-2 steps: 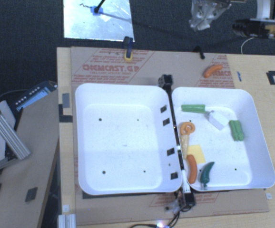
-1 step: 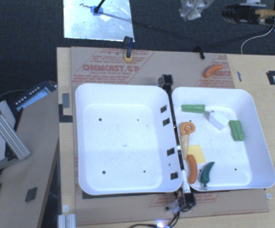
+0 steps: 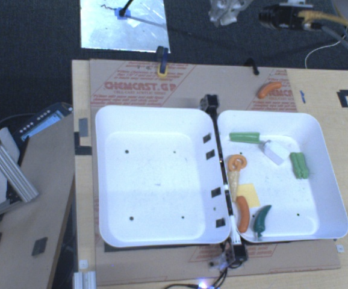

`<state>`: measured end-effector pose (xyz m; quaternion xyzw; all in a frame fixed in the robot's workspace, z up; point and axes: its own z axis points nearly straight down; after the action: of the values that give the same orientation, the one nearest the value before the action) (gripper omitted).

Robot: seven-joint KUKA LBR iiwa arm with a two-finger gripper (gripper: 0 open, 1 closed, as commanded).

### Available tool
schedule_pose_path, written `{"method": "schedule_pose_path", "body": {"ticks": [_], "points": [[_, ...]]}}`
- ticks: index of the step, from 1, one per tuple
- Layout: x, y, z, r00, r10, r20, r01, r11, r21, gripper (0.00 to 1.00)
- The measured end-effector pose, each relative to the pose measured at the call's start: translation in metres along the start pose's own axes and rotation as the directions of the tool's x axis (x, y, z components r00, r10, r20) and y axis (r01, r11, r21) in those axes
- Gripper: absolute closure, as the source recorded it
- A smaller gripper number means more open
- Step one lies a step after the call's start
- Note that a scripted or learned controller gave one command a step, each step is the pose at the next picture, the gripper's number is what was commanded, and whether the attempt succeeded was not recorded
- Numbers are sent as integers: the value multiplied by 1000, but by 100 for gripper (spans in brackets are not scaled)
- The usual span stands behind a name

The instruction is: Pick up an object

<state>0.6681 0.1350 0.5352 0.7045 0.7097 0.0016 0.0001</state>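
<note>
The toys lie in the right bin point(image 3: 327, 161): a green stick point(image 3: 244, 137), a white block point(image 3: 274, 153), a green bumpy piece point(image 3: 299, 165), an orange ring point(image 3: 237, 162), a yellow square point(image 3: 248, 194), an orange sausage point(image 3: 243, 213) and a dark green pepper point(image 3: 261, 218). The left bin point(image 3: 153, 176) sits just beside it on the desk point(image 3: 138, 80). The gripper point(image 3: 227, 8) hangs far above, past the desk's far edge. I cannot tell how its jaws stand.

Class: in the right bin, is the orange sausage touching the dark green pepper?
Apart. The camera view shows white bin floor between the sausage and the pepper.
</note>
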Motion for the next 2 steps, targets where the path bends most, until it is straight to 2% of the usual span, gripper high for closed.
{"method": "schedule_pose_path", "body": {"ticks": [1,2], "points": [[24,-27,0,1000,0,0,0,1000,1,100],[44,-86,-1,1000,0,0,0,1000,2,100]]}}
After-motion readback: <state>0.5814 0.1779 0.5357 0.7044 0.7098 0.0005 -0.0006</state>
